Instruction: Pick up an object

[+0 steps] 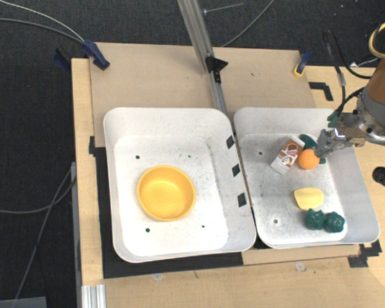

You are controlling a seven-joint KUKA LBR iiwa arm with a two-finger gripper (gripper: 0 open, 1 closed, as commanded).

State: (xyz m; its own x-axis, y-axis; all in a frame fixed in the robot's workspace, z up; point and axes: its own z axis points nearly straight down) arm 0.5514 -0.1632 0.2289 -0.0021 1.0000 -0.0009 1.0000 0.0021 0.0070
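In the right bin (366,217), the gripper (322,145) sits just above a small, round, smooth orange ball (308,160), near or touching it; whether the jaws are apart or together cannot be told. A small carton (287,156) lies beside the ball, a yellow piece (308,197) and a dark green one (325,221) below. A yellow bowl (166,192) stands in the left bin (125,133).

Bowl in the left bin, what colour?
Yellow. The bowl shows best in the camera view.

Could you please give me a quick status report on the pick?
Gripper low in the right bin, at the orange ball. Ball not visibly held. Small carton touching ball's left; yellow piece lies apart.
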